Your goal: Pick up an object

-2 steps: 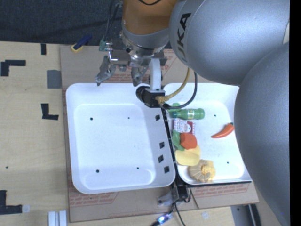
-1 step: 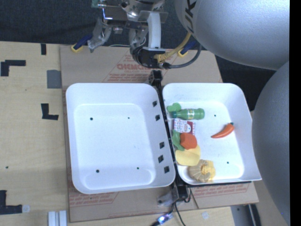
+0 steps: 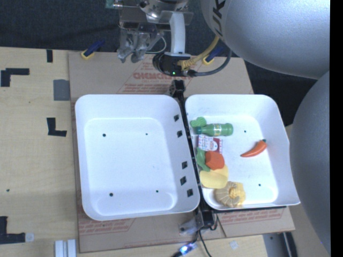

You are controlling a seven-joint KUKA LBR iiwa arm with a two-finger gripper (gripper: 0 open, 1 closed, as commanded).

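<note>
White bins, bright contents

Both bins [image 3: 128, 159] are plain white with small black dots; the right one holds a green bottle [image 3: 214, 129] with a yellow label band, a red-and-white packet [image 3: 208, 143], an orange-red chilli [image 3: 254, 149], a red-orange piece [image 3: 215, 160], a pale yellow piece [image 3: 214, 178] and a mottled yellow lump [image 3: 231, 194]. The cardboard sheet [image 3: 102, 79] is tan with red print.

Lighting was bright and even from overhead; the two white bins [image 3: 128, 159] rendered near-overexposed, with only soft, faint shadows along their inner walls. The grey arm [image 3: 278, 20], close to the lens, appeared large and soft-focused, carrying a broad diffuse highlight. Overall resolution was modest: small items in the right bin looked slightly blurred, and the background beyond the bench stayed dark.
</note>
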